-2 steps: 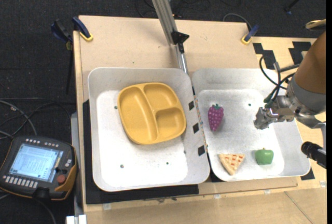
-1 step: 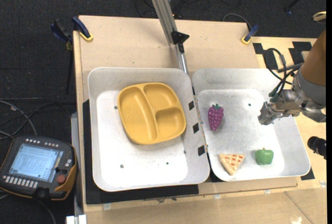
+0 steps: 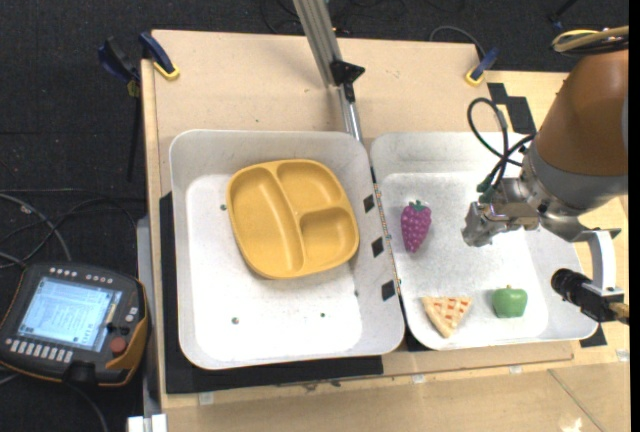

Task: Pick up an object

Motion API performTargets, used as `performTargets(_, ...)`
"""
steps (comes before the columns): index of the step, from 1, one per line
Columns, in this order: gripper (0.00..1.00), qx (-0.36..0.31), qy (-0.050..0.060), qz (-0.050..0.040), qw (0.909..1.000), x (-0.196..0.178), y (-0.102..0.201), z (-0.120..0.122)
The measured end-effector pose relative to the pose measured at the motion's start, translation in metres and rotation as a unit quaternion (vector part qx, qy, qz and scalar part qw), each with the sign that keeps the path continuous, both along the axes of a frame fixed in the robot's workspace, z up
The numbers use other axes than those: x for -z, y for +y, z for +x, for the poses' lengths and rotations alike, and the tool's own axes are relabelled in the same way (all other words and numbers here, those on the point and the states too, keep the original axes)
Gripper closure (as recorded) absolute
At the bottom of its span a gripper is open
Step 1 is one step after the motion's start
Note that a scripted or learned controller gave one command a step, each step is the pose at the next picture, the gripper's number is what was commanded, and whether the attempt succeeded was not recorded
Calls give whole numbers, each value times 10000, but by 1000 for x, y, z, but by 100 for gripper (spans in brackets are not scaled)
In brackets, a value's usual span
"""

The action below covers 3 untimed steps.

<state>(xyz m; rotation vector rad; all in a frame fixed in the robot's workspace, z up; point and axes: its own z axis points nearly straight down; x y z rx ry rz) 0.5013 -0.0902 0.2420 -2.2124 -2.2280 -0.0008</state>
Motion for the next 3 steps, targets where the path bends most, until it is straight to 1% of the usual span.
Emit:
performTargets(2, 100, -9, 1, 3, 10000, 18, 119, 11)
performTargets(3, 100, -3, 0, 1, 10000, 20, 170, 16)
